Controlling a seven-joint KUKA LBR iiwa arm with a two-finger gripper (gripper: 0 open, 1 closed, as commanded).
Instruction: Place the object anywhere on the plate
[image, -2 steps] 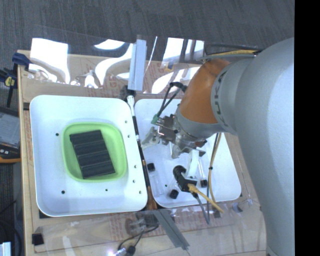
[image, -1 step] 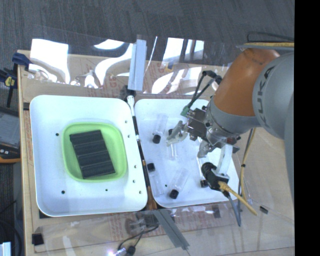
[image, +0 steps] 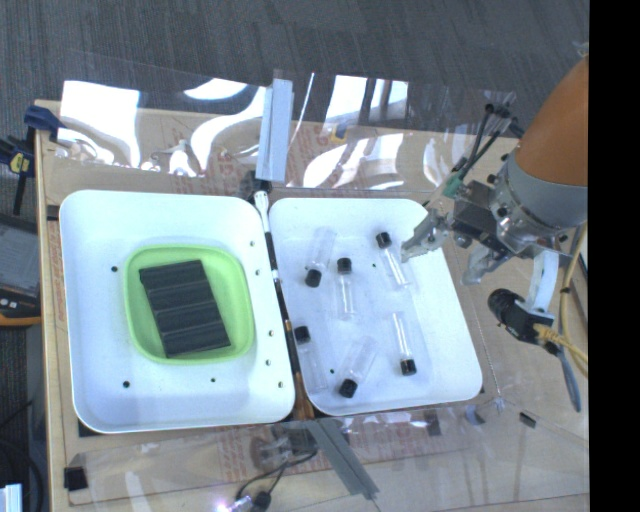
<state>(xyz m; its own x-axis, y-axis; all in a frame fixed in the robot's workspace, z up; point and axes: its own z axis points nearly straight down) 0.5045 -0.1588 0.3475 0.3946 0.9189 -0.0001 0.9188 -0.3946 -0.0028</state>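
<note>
Camera view: the right bin (image: 455, 360) holds a scatter of small clear vials with black caps, lying on their sides. One vial (image: 391, 257) lies near the upper middle, close to the gripper (image: 425, 238); another (image: 401, 345) lies lower right, a third (image: 355, 368) near the bottom edge, a fourth (image: 318, 256) toward the left, and a fifth (image: 344, 283) in the middle. A loose black cap (image: 301, 334) sits by the bin's left wall. The left bin (image: 80, 300) carries a green plate (image: 135, 300) with a dark ribbed block (image: 184, 308) lying on it, which leaves bare green rim around it.

The gripper hovers over the right bin's upper right corner, coming in from the right. Whether its fingers are spread or pressed together I cannot tell; nothing is seen between them.

The vials look light, stiff and smooth. Being round and glossy, they would likely roll or slip when nudged. They are probably plastic or glass, so a hard squeeze is a risk. The best hold seems to be across the barrel near the middle, with the fingers set crosswise to its length; the cap end gives a duller, perhaps grippier spot.

No brand, label or writing can be read anywhere.
</note>
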